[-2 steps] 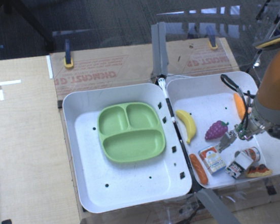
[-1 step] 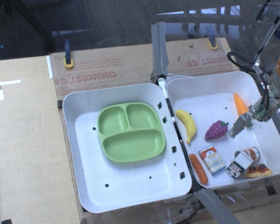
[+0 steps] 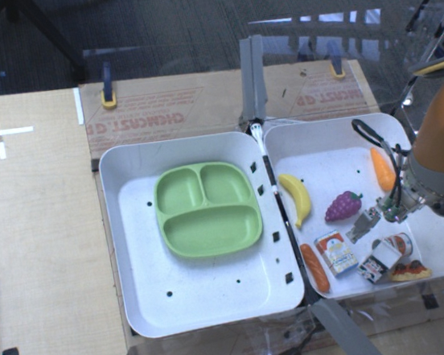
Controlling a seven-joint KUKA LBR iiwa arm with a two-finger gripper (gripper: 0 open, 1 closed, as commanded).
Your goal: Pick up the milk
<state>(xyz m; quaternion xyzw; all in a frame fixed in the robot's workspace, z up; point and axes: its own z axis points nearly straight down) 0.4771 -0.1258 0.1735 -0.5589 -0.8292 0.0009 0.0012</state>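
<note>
In the right-hand white bin (image 3: 314,140), toward the lower right of the frame, the milk (image 3: 336,252) lies as a small carton with an orange-and-white face, resting on the bin floor. A hot dog (image 3: 315,268) lies just beside it on its left, and a bunch of purple grapes (image 3: 343,206) sits near it toward the top of the frame. The hand (image 3: 364,225) hovers just to the right of the milk, between the grapes and a small can (image 3: 394,247); I cannot tell how it is set, and nothing is visibly gripped. A banana (image 3: 296,197) lies near the bin's left wall, a carrot (image 3: 382,168) near the arm, and a pizza slice (image 3: 410,271) at the lower right corner. The left white bin (image 3: 134,249) holds a green divided plate (image 3: 207,208).
</note>
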